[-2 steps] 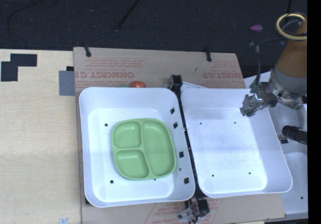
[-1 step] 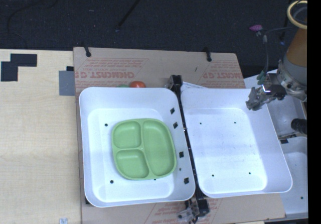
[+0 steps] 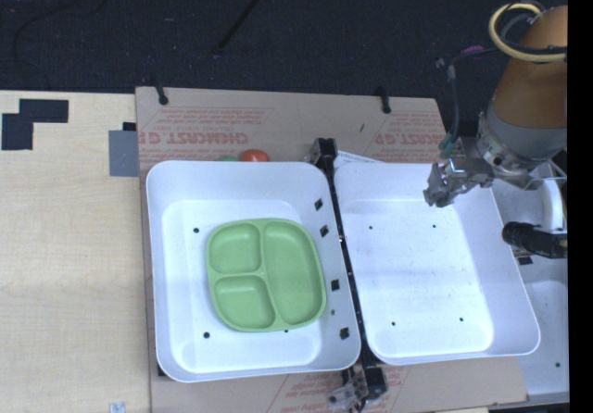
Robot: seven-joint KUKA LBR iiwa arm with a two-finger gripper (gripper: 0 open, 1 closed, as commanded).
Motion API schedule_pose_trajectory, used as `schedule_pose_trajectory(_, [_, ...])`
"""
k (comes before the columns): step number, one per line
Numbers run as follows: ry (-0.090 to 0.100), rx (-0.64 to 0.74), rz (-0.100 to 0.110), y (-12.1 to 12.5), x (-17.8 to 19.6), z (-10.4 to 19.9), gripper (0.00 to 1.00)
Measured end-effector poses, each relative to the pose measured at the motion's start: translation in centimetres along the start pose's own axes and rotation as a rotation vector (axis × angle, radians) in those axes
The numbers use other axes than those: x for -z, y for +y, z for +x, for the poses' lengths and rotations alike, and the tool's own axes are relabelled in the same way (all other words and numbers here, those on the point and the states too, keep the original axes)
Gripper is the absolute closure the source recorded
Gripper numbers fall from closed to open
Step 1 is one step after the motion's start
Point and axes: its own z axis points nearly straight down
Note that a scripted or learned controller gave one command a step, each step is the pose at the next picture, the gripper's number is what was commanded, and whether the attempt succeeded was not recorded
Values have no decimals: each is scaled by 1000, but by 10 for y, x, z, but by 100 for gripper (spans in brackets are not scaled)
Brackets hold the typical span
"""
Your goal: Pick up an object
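The gripper point(image 3: 447, 187) is hanging low over the right bin point(image 3: 435, 351), far to the right of the plate point(image 3: 267, 274) and a little further back than it. It is too small and dark here, so I cannot tell if it is open or closed, and nothing is showing in its grip. The grey and orange arm point(image 3: 528, 96) is reaching in from further right of the plate, leaning over the bin's back corner. I think it is sitting there because that is the side it comes in from, not because there is something to grab below it. The green plate is the thing to pick up. It is lying flat in the middle of the left bin point(image 3: 176, 309), with its three little sections facing up. It is sitting well away from the bin walls, so there is room to come down beside its rim. Being flat and thin, it is probably going to be hard to pinch. Behind the plate, just past the bin's back wall, a small red thing point(image 3: 253, 156) is peeking out on the cardboard point(image 3: 278, 124). To do the job, the gripper is going to need to travel across toward the plate.
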Motion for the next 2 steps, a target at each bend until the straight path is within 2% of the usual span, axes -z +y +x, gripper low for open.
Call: schedule_pose_trajectory(2, [-1,0,0,29,-19,115,100])
